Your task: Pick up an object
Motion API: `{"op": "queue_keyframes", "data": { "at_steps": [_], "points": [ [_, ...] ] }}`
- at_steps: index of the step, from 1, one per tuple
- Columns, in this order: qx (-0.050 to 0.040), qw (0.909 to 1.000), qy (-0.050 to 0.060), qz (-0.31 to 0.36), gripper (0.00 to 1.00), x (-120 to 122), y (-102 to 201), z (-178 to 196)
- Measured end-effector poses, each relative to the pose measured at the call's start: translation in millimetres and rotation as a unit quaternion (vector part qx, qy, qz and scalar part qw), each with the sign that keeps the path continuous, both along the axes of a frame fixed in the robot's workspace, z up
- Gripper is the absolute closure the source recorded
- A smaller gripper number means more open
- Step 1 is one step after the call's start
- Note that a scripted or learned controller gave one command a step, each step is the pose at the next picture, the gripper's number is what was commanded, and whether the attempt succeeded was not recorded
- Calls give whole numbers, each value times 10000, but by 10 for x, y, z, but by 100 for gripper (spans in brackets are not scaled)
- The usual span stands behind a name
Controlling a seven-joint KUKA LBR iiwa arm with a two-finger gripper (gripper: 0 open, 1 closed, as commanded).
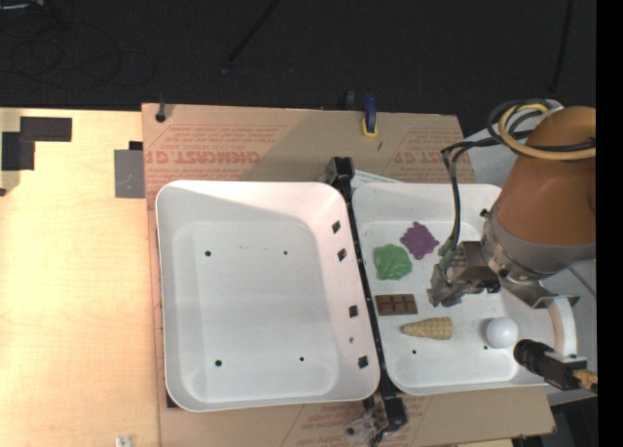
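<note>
Down over the right bin (428, 382), gripper (446, 291) poised above the chocolate bar (396, 305) and ice cream cone (429, 329), touching neither by the look of it. Green lump (391, 261) and purple cluster (420, 239) just left, white ball (500, 332) off right. Impossible to tell the grip's opening or hold

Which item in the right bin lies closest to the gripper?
The cone-shaped piece, just below the gripper; the others lie farther off.
</note>
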State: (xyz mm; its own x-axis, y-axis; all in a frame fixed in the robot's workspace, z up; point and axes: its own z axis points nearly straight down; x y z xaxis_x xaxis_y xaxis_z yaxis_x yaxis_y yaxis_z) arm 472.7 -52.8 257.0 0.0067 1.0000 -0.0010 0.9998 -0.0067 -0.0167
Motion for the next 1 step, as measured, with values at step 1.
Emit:
{"op": "queue_keyframes", "data": {
  "at_steps": [1],
  "points": [
    [16, 9999, -102, 66, 100, 61, 602, 774]
  ]
}}
